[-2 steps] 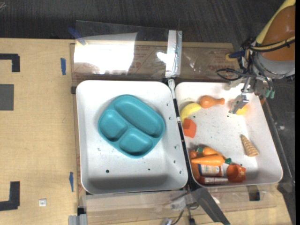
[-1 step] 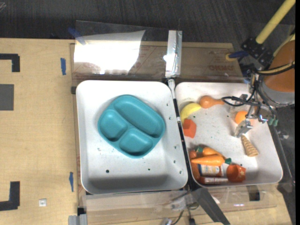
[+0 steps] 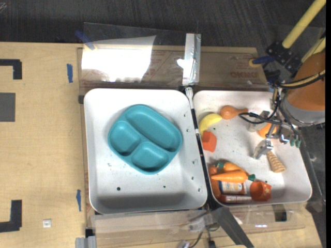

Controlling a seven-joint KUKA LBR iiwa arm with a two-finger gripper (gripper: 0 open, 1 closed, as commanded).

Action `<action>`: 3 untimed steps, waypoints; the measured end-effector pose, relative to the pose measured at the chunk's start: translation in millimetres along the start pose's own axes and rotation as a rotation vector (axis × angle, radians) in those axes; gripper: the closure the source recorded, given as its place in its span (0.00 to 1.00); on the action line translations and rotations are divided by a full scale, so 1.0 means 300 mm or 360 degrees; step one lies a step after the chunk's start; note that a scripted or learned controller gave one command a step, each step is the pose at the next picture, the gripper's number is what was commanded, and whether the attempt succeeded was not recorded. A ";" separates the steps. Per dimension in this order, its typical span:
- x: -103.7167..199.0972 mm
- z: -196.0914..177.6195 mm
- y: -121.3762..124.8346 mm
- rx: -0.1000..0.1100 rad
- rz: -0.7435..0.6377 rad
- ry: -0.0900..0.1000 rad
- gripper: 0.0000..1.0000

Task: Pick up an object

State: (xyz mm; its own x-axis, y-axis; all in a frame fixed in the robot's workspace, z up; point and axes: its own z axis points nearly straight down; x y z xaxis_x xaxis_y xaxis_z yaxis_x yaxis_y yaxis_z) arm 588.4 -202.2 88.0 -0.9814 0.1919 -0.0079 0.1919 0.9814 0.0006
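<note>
Gripper (image 3: 265, 148) is lowered into the right bin (image 3: 305, 177), fingers parted around nothing, just beside a tan waffle cone (image 3: 276, 161).

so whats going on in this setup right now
A robot arm reaches in from the right over the right bin, its pincer low among small toy foods: a yellow piece, an orange carrot, a waffle cone. Whether it has caught anything is unclear. The left bin holds a teal divided plate.
</note>
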 end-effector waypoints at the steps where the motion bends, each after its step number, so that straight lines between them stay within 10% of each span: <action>1: -0.016 -0.050 0.003 0.0003 -0.0002 -0.0027 1.00; 2: -0.168 -0.507 -0.040 0.0004 -0.0084 -0.0014 1.00; 3: -0.162 -0.488 -0.039 0.0002 -0.0084 0.0001 0.00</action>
State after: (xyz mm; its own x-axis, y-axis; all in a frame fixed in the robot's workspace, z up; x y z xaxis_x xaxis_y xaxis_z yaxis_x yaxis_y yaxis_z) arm 632.7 -222.8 234.8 -0.9901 0.1401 -0.0070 0.1401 0.9901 -0.0008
